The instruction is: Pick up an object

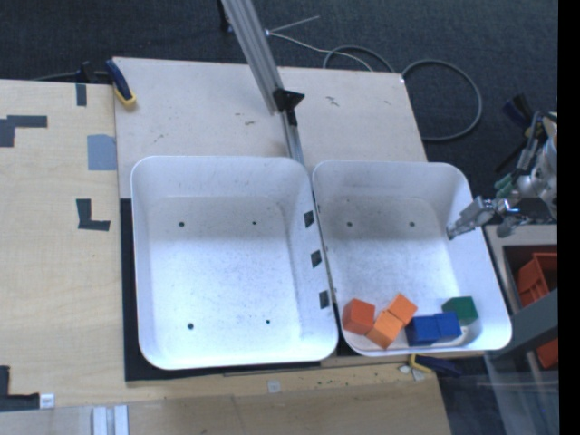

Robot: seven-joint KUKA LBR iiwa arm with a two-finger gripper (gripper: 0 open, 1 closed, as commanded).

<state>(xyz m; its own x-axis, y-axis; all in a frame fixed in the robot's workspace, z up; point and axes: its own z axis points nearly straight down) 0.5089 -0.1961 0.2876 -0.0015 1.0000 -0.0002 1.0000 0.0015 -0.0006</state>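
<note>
Camera view: three orange blocks (359,315), two blue blocks (432,329) and one green block (462,309) are lying in the right bin's (390,184) near corner; the gripper (471,216), state indiscernible, is hanging at its right rim, on a pale desk (54,270).

The arm (535,175) is cut off at the right edge. The gripper (464,221) is too small for its finger state to be determined.

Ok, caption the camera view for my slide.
End effector over the right bin's far rim; orange, blue and green blocks cluster at its near edge.
</note>
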